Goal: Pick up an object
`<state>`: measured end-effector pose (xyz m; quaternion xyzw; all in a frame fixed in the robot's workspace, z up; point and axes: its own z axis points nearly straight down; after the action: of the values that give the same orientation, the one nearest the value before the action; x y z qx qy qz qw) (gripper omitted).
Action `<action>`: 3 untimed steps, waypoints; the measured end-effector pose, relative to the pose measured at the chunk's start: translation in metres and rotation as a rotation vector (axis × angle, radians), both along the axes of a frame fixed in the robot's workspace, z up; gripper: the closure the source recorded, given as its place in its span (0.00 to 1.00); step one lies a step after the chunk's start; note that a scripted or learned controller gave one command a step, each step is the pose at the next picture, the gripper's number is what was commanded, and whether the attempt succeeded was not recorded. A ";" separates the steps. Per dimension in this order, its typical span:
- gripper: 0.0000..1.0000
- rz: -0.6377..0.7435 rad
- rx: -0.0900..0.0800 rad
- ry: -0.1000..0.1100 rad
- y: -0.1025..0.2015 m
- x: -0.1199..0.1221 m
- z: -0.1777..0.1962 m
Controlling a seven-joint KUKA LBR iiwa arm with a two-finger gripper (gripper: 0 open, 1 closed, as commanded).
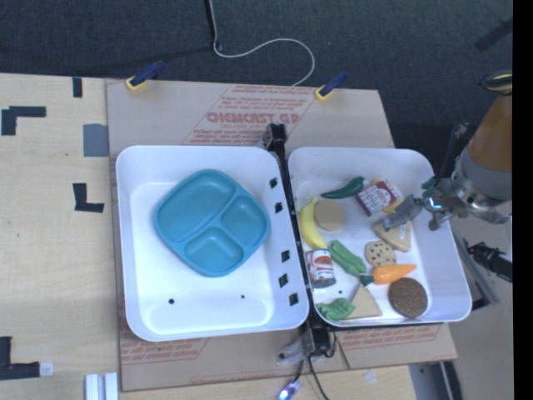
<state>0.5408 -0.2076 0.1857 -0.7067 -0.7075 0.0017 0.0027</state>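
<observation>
The tool [405, 215] reaches in over the right rim of the right bin [456, 302], its grey fingers pointing left and down toward the toy food; whether they are spread or closed cannot be made out, and nothing shows clearly between them. Just under its tip lies a pale wedge of cheese [396, 237], touching or nearly touching it. Just left and above the tip sits a small red-and-white packet [376, 197], and beyond that a green chili pepper [343, 188]. Below the tool are a chocolate-chip cookie [379, 252], an orange carrot [393, 272] and, nearer the front corner, a round brown patty [408, 297]. Further left of the tool come a tan round biscuit [330, 216], a green pea pod [347, 257], a yellow banana [311, 225] along the bin's left wall, a small red-labelled can [321, 267], and a sandwich wedge with lettuce [353, 305] at the front. Well away to the tool's left, the left bin [133, 182] holds a blue divided plate [212, 221]. Both bins rest on a cardboard sheet [241, 115] on the table [50, 248].
</observation>
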 end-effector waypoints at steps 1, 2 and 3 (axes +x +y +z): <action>0.00 0.002 -0.003 -0.010 0.019 -0.035 0.106; 0.00 0.005 0.000 -0.002 0.070 -0.057 0.120; 0.00 0.004 -0.005 -0.019 0.109 -0.055 0.356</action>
<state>0.4861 -0.0989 0.5422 -0.7054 -0.7088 -0.0032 -0.0060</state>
